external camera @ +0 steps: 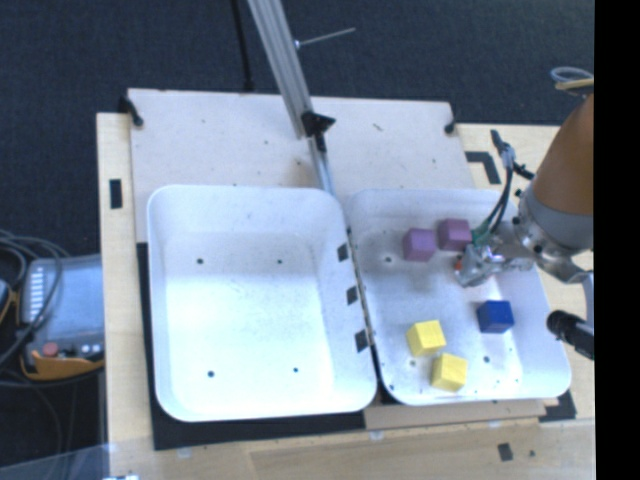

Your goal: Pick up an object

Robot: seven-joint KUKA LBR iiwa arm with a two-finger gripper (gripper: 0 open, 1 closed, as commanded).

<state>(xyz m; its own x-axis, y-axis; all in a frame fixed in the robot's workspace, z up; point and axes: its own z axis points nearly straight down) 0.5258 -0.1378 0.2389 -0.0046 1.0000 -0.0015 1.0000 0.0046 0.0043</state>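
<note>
The right bin (400,388) holds two purple cubes (420,244) (454,233) side by side near its back, a blue cube (495,316) toward the right, and two yellow cubes (427,337) (449,372) near the front. My gripper (472,269) hangs low over the right bin, just in front of the right purple cube and just behind the blue cube. I see nothing between its fingers.
The left bin (160,218) lies beside the right one. A slanted aluminium post (282,53) rises from the back board between the bins. A grey box with cables (60,313) sits off the bench's left edge.
</note>
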